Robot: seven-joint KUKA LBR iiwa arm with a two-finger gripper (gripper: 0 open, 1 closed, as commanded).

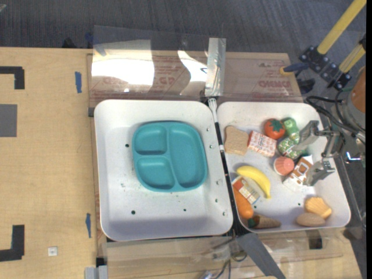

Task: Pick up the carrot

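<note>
Over the right-hand bin (343, 211), close to its right wall, the gripper (314, 151) hangs low with its two metal fingers (308, 133) spread apart, one toward the back of the bin and one toward the front, and nothing lies between them. The rest of the arm reaches in from the right edge, where cables and a sliver of the orange band (360, 92) show above the wrist.

Right at the fingers lie a green vegetable (289, 144), a small round pink piece (283, 165) and a red-and-white packet (300, 172). Just beyond these, away from the arm, sit a tomato (274, 128), a pink-and-white box (263, 143) and a slice of bread (236, 140). A banana (256, 178) lies farther toward the middle of the bin.

The carrot (243, 204) lies well apart from the gripper, on the far side of the banana, against the bin's left wall near the front corner; a white and red item lies across its upper part, and a brown cone (268, 221) touches near its lower end. On the arm's side of the front wall rest two tan, bread-like pieces (314, 212).

Farther still from the gripper, the left bin (110, 208) holds a teal divided plate (170, 155).

Red printing shows on the cardboard (273, 74) behind the bins, too blurred to read; the packets' labels are likewise illegible.
</note>
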